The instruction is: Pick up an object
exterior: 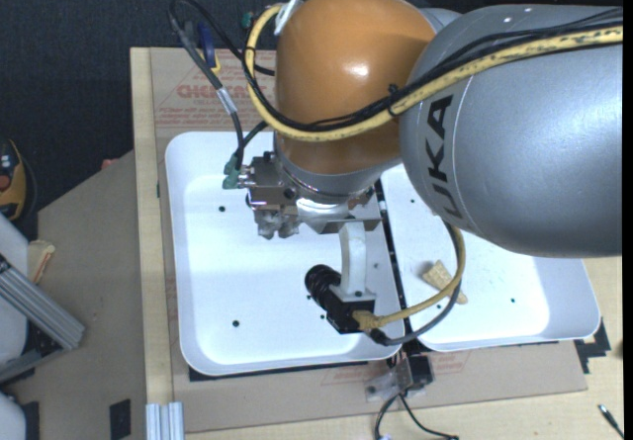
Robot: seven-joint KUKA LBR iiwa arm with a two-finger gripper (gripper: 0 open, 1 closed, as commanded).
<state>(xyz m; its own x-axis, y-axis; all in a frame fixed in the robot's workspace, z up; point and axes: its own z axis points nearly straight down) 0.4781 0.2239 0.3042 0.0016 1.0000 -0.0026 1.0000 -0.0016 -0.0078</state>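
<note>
The arm [495,112] reached in from the right and covered much of the 2 bins. The gripper [273,220] hung over the far part of the left bin [198,270]; whether it was spread or pressed together could not be told. 1 small tan piece [436,275] lay in the right bin [524,324], near its left wall, apart from the gripper.

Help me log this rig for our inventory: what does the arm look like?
The arm is thick, rounded and grey, with dark KUKA lettering. A glossy orange band sits above the wrist. A yellow cable runs along it, and thin black cables with a blue connector loop beside it.
</note>
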